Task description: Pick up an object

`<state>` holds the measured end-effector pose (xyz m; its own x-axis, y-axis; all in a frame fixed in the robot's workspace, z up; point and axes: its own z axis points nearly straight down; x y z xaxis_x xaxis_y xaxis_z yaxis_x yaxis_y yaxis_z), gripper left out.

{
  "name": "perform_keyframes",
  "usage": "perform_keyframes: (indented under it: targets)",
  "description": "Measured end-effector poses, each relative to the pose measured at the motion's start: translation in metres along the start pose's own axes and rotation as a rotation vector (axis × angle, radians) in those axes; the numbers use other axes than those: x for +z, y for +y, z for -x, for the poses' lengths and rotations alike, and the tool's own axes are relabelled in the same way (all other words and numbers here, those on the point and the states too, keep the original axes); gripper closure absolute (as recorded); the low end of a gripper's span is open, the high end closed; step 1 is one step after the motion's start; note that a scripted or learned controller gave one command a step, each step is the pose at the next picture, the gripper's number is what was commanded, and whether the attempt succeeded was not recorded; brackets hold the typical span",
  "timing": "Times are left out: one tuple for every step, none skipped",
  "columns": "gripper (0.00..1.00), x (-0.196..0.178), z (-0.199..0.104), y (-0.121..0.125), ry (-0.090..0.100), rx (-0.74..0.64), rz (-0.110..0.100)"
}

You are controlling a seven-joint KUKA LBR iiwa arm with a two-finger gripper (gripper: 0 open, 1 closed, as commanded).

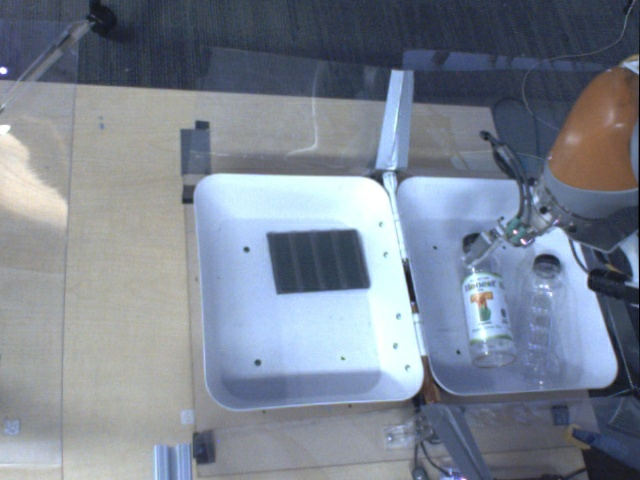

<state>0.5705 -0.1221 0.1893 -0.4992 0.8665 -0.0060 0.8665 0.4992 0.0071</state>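
From above, the right bin (440,363) holds a labelled bottle (487,313) lying near its middle, with a clear bottle (541,313) just beside it, farther from the left bin (230,368). The gripper (497,240) hangs over the labelled bottle's cap end. A dark ribbed pad (318,261) lies in the left bin.

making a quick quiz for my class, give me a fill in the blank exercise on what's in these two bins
1. The dark ribbed mat lies in the ____ bin of the camera view.
2. The labelled bottle and the clear bottle lie side by side in the ____ bin.
3. The arm's band above the wrist is coloured ____.

Missing words: left; right; orange
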Motion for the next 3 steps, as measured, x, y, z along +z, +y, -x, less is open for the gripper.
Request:
perform_keyframes:
  targets:
    - [0.0,0.089,-0.026,-0.014,-0.004,-0.019,0.007]
    - [1.0,0.077,-0.025,-0.011,-0.008,-0.018,0.014]
    - [1.0,0.004,-0.056,0.076,0.002,0.14,-0.001]
